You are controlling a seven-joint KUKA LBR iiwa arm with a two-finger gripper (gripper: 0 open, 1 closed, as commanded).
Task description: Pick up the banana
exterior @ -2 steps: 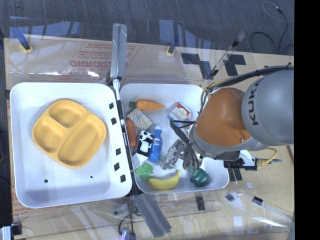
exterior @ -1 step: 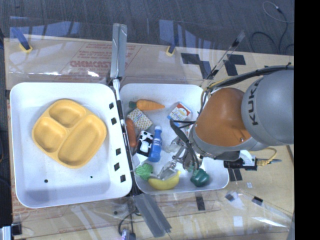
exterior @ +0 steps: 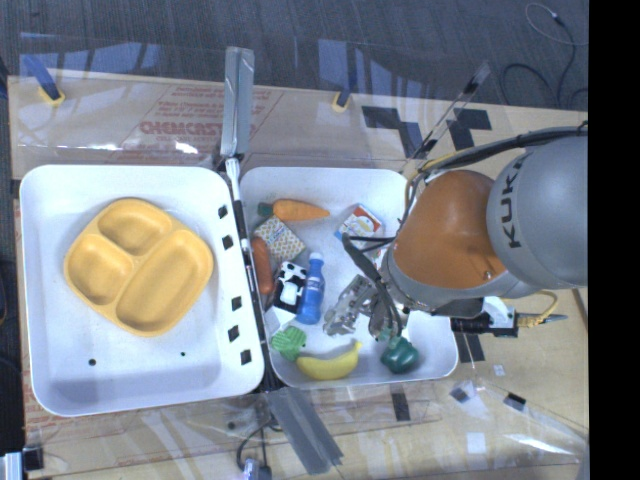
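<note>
camera view, wooden bench (exterior: 120,118), dark carpet (exterior: 300,8) behind, tool (exterior: 358,313) spread apart above banana (exterior: 328,364)

Yellow banana (exterior: 329,365), lying flat, curved ends up, at right bin's near edge.

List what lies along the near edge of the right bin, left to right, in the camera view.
Green toy → banana → dark green pepper. The gripper hangs just above the banana.

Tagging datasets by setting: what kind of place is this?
Likely a robot lab pick-and-place cell: two white bins on a taped bench, toy food such as a banana and carrot, loose cables, and a KUKA arm's gripper over the right bin.
</note>
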